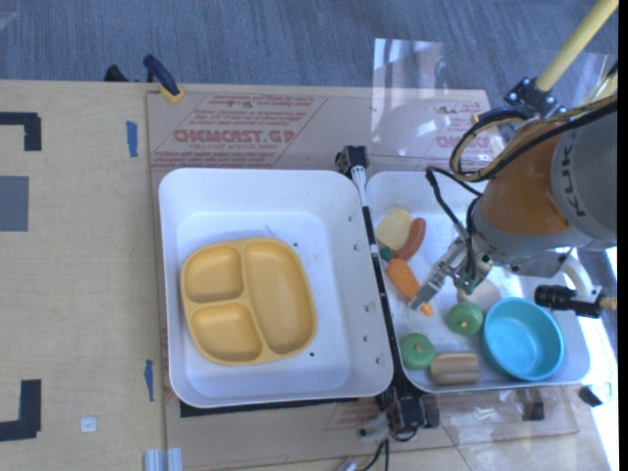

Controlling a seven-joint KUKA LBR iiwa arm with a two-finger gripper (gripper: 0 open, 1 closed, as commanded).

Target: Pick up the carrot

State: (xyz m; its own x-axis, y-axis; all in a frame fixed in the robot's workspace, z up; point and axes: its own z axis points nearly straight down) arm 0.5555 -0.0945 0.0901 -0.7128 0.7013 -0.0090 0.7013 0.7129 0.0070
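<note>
The carrot (pixel 401 277) is a short orange piece lying slantwise in the right bin (pixel 574 366), close to its left wall. A small orange end shows just below and right of it. My gripper (pixel 439 285) hangs low over the bin, right beside the carrot's right end and partly over it. I cannot make out whether anything sits in its grasp. The grey arm with its orange band comes in from the right.
Around the carrot lie a pale yellow piece (pixel 394 229), a red sausage (pixel 415 235), two green toys (pixel 465 317) (pixel 416 349), a tan block (pixel 454 368) and a blue bowl (pixel 523 339). The left bin (pixel 334 361) holds a yellow divided plate (pixel 247 297).
</note>
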